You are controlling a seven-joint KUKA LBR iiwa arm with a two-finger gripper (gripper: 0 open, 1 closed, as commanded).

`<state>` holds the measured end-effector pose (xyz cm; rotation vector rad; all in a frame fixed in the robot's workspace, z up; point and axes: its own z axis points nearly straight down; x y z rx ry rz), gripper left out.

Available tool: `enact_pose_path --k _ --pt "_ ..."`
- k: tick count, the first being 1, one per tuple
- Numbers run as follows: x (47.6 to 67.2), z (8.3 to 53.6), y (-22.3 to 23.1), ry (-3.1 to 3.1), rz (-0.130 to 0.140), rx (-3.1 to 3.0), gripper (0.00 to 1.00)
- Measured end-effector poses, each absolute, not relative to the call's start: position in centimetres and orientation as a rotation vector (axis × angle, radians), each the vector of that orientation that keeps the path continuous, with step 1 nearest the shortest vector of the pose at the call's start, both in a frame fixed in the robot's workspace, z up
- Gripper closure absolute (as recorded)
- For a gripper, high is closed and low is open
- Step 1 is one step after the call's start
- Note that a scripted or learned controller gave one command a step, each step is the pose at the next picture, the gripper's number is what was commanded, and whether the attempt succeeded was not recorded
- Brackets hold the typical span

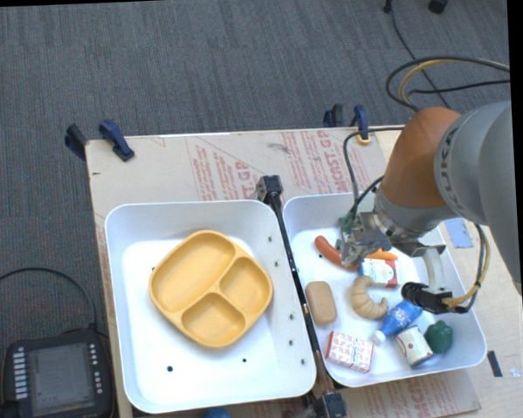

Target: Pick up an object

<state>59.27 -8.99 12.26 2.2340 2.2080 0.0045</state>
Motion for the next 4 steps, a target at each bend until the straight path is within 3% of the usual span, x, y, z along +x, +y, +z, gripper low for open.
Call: enact_pose_path --k 1,2,3,4 --pt "59.3 12.3 -9.0 2.207 0.004 2.235 0.00" --pt "60.9 8.7 -8.1 2.225 -0.002 2.220 0.00" --pt "61.0 9.7 -8.1 2.224 0.000 2.222 1.00" --pt "53.8 18.8 -2.4 2.227 0.001 2.218 1.00"
